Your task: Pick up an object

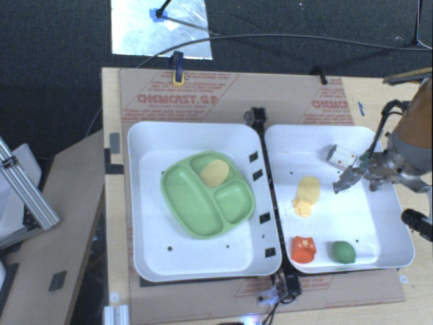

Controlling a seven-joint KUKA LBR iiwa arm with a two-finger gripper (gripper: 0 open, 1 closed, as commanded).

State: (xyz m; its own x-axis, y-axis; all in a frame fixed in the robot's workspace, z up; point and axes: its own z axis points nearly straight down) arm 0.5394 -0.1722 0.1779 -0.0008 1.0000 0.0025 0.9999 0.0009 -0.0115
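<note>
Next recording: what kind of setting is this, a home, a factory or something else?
Most likely a robotics lab test bench. Two white bins sit on a cardboard sheet, toy food such as a green plate lies inside, and loose cables cross dark carpet.

Robotics lab, arm [413, 134], white bins [145, 181], bench clamps [178, 66]

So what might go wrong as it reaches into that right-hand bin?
The gripper hangs in open space between the yellow piece and a small white-grey object, so it may close on nothing. The orange toy and green ball sit near the bin's front wall, awkward to reach.
</note>
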